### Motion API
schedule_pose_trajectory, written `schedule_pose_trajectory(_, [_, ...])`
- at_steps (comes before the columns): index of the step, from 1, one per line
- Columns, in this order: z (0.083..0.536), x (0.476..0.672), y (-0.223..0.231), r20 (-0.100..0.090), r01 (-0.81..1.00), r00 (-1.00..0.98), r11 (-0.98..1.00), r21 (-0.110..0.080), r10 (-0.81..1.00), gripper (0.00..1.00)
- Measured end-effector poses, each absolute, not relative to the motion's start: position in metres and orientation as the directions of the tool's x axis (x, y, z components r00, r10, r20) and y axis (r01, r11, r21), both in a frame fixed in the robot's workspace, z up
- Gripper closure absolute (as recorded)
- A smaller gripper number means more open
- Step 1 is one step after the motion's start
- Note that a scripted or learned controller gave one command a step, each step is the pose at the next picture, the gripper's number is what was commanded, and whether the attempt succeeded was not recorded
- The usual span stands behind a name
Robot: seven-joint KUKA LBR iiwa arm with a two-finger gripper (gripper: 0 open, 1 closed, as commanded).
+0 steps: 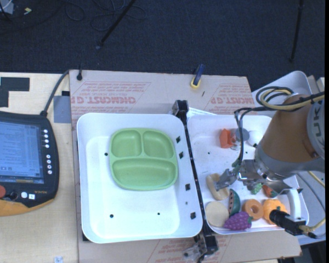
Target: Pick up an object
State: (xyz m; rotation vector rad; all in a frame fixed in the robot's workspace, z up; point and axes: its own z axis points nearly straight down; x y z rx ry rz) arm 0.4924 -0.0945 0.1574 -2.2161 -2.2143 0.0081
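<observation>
currently the gripper (228, 178) sits low in the right bin (208, 127), just above the beige piece (213, 184) near the divider. whether the fingers are open or closed cannot be told from this view, and nothing is visibly held. candidate objects cluster at the bin's near edge: watermelon slice (234, 200), purple grapes (238, 221), round cream piece (215, 211), orange ring (253, 208). pick one target, centre over it, and descend straight; crowding neighbours risks a glancing grasp. the orange block (227, 138) stands apart and looks easier.
</observation>
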Motion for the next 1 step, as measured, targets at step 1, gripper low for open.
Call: schedule_pose_trajectory(1, [0.1003, 0.4815, -0.0888, 0.003, 1.000, 0.001, 0.000, -0.011, 1.000, 0.00])
